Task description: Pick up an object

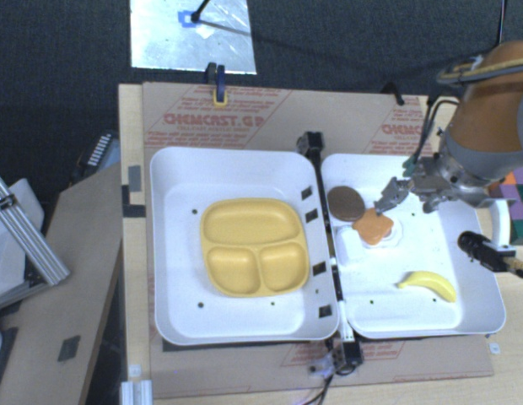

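on the bench i saw two shallow white bins of smooth moulded plastic, side by side on a sheet of printed brown cardboard (245, 116). the left bin (173, 226) held a yellow tray (249, 245), rounded at the corners and pressed into three compartments, glossy like plastic.

the right bin (472, 310) held three small things. a flat, dull brown disc (345, 200) lay near its upper left. just below and right of the disc sat an orange piece (374, 227), flat and lumpy in outline, on a faint ring in the bin floor. a smooth yellow banana (430, 284) lay well apart from both, lower right, its long axis running left to right with a slight downward tilt, its curve bowed upward and the thinner end pointing left.

the gripper (391, 197), grey metal under the arm's orange band, hung just above and right of the orange piece, its tip close to it. i could not tell whether its claw was spread or closed, and i saw nothing clasped in it.
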You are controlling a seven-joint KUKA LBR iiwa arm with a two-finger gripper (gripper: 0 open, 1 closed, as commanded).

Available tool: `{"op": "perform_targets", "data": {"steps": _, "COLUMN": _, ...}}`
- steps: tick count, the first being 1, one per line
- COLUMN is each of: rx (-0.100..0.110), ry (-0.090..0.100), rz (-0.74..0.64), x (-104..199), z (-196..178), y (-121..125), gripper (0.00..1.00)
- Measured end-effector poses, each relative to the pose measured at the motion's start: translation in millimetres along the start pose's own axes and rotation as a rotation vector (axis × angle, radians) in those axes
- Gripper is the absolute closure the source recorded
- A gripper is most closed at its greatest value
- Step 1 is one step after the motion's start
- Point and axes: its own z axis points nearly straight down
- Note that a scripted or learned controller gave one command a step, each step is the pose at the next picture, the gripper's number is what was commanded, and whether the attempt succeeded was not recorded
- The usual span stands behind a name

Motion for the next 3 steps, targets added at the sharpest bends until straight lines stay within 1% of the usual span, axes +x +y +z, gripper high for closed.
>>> {"op": "perform_targets", "data": {"steps": 1, "rx": -0.009, "ry": -0.001, "rz": -0.002, "x": 0, "z": -4, "y": 2, "gripper": 0.00}}
{"op": "perform_targets", "data": {"steps": 2, "rx": -0.003, "ry": 0.000, "rz": 0.001, "x": -4, "z": 56, "y": -4, "gripper": 0.00}}
{"op": "perform_targets", "data": {"steps": 3, "rx": -0.004, "ry": 0.001, "rz": 0.000, "x": 3, "z": 102, "y": 2, "gripper": 0.00}}
